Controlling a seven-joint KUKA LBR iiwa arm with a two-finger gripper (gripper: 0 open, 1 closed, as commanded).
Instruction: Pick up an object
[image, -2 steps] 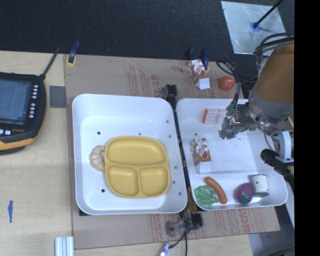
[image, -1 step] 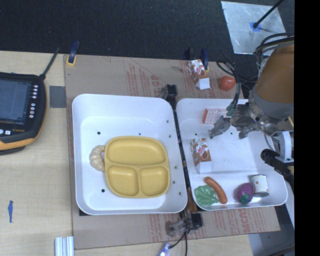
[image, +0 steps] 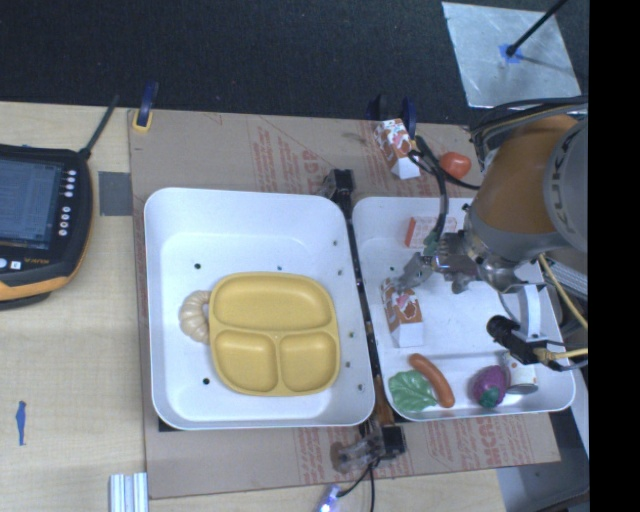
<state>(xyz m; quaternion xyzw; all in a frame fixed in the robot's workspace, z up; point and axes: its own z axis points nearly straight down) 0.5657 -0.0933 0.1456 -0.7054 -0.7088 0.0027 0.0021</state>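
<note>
The right bin (image: 470, 330) holds a small orange-and-white carton (image: 403, 313), a red-brown sausage (image: 432, 380), a green leafy piece (image: 408, 390) and a purple vegetable (image: 489, 385). A small orange packet (image: 416, 232) lies near the bin's far edge, partly behind a cable. My gripper (image: 430, 265) hangs low over the bin's upper middle, just above and to the right of the carton. Nothing shows in its grasp. The arm's orange band (image: 515, 180) covers the bin's far right corner.
The left bin (image: 180, 230) holds a yellow divided tray (image: 272, 332) with a beige ridged item (image: 195, 315) at its left side. Beyond the right bin lie another small carton (image: 396, 145) and a red object (image: 455, 163). A control pendant (image: 35, 220) sits at the far left.
</note>
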